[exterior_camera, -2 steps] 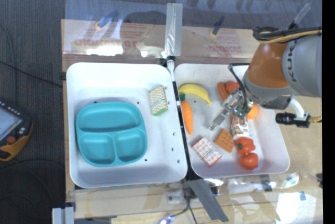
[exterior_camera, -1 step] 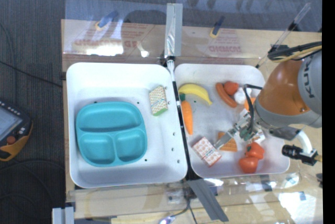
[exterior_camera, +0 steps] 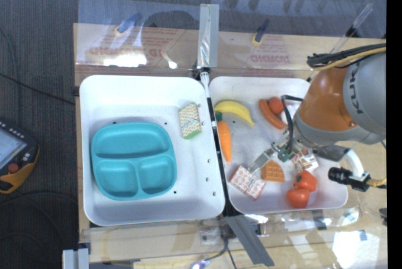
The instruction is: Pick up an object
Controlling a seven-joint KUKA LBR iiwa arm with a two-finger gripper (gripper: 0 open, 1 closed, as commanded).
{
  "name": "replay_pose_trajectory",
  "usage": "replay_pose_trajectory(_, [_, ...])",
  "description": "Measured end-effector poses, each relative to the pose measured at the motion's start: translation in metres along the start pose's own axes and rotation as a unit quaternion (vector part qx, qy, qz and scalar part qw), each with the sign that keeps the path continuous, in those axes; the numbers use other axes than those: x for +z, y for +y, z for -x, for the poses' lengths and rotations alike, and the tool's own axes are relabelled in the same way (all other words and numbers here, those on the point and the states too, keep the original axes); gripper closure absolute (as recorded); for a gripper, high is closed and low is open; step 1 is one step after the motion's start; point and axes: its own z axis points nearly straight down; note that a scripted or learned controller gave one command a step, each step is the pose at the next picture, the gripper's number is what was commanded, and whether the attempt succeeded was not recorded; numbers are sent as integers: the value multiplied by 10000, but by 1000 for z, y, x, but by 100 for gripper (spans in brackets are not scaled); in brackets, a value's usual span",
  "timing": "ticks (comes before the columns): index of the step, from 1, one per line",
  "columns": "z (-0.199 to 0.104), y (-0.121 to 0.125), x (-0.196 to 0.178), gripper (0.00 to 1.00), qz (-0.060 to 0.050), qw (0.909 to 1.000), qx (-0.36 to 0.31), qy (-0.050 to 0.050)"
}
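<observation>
The worktop [exterior_camera: 94,41] is seen from above, carrying two shallow white bins side by side. The left bin [exterior_camera: 119,88] holds a teal divided tray [exterior_camera: 132,159] toward its left and near side, and a small patterned block [exterior_camera: 190,120] lies close to its right wall, apart from the tray. The arm [exterior_camera: 342,101], grey with an orange band, is seen reaching in from the right over the right bin [exterior_camera: 251,83]. The jaws [exterior_camera: 284,153] are placed low over the middle of that bin; whether they are open or closed cannot be told. A yellow banana [exterior_camera: 235,112] is found at the far left of the right bin, with a red sausage [exterior_camera: 272,112] to its right. An orange carrot [exterior_camera: 224,140] lies along the left wall. Two red tomatoes [exterior_camera: 302,188] rest near the right corner. A wafer-like orange piece [exterior_camera: 272,171] sits just beside the jaws, and a red-and-white packet [exterior_camera: 247,181] lies to its left.
</observation>
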Motion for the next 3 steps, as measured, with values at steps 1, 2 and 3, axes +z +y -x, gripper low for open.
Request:
replay_pose_trajectory(1, [0, 1, -7, 100, -3, 10000, -12, 1])
replay_pose_trajectory(2, [-82, 61, -92, 100, -61, 9983, 583, 77])
replay_pose_trajectory(3, [-14, 102, -146, 100, -69, 9962, 868, 58])
